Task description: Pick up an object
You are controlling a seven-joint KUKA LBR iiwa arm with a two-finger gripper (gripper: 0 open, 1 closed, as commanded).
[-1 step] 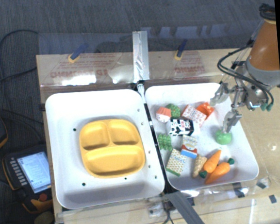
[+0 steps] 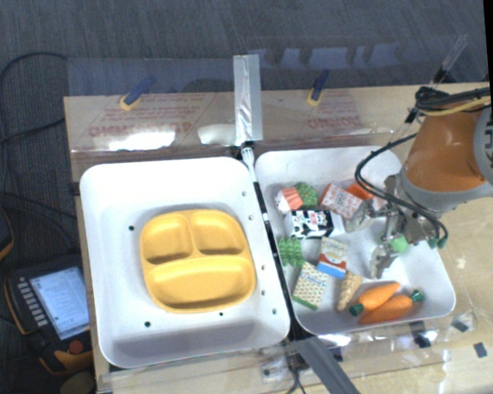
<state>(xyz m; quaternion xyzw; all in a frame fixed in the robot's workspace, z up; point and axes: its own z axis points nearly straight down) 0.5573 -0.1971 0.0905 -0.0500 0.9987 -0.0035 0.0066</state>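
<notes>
The right bin (image 2: 436,304) holds several toy food items. Among them are a pink box (image 2: 341,199), a black-and-white carton (image 2: 310,222), a red-and-white piece (image 2: 289,198) and a green-patterned box (image 2: 310,285). Two orange carrots (image 2: 384,302) lie at the bin's front. My gripper (image 2: 373,239) hangs low over the right half of this bin, just above the carrots and right of the pink box. It is open, with bare bin floor between its fingers. The orange wrist band (image 2: 445,157) is up and to the right.
The left bin (image 2: 112,332) holds a yellow divided plate (image 2: 196,260). A small blue-and-red carton (image 2: 331,266), a green piece (image 2: 290,250) and a tan cracker (image 2: 349,290) crowd the right bin's middle. Black cables (image 2: 380,159) loop off the wrist. A metal divider (image 2: 273,258) separates the bins.
</notes>
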